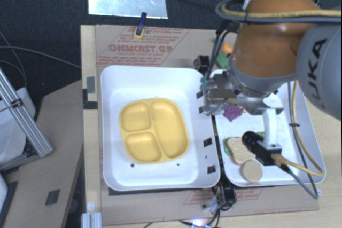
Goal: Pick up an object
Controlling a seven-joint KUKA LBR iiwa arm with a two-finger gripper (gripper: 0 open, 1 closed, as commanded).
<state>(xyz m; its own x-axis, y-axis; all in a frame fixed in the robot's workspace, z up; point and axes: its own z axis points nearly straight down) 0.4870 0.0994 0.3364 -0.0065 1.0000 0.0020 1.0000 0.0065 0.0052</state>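
Two shallow white bins sit side by side on the tabletop [64, 115]. The left bin [112, 83] contains one yellow tray [154, 130] with three compartments, lying flat near the bin's centre. Two small dark specks lie on the bin floor just below the tray.

The right bin [310, 131] holds the candidate objects for picking. One purple object [233, 112] lies near the bin's left wall, directly below the wrist. One slice of toast [236, 149] lies below it. One round tan disc [251, 171] lies touching or just beside the lower edge of the toast. One small green object [259, 133] shows to the right of the purple object, partly hidden. One small orange object [227, 49] shows at the top of the bin, beside the arm.

One arm [272, 34] reaches in from the right over the right bin. The gripper [227, 94] hangs above the purple object; whether the jaws are wide, narrow or holding anything cannot be told.
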